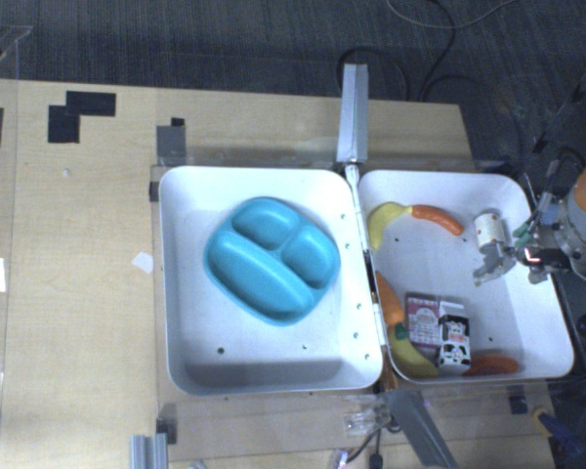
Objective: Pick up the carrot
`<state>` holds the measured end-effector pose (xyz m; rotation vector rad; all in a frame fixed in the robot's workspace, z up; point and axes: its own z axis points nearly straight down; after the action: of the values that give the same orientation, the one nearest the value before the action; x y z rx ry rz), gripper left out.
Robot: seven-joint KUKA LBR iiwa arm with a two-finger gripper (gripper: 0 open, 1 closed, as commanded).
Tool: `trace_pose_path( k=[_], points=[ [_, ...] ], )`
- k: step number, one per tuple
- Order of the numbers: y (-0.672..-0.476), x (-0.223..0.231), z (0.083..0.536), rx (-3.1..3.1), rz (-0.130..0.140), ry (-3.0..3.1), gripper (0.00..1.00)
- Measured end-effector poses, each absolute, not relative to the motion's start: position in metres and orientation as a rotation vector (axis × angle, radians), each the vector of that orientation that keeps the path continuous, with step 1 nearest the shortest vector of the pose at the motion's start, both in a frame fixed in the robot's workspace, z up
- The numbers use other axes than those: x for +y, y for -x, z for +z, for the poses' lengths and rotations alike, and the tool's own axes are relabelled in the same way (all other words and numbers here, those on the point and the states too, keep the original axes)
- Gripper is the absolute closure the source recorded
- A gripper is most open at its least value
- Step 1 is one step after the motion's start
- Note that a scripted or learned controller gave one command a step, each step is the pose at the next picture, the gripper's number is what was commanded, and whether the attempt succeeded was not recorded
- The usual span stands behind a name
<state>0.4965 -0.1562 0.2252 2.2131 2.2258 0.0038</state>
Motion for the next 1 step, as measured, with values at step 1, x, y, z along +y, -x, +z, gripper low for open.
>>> trace_pose_path(
  k=[1],
  points=[
    [-0.4888,-0.1813,0.2362,2.254,0.006,-2.180,0.00]
  ],
)
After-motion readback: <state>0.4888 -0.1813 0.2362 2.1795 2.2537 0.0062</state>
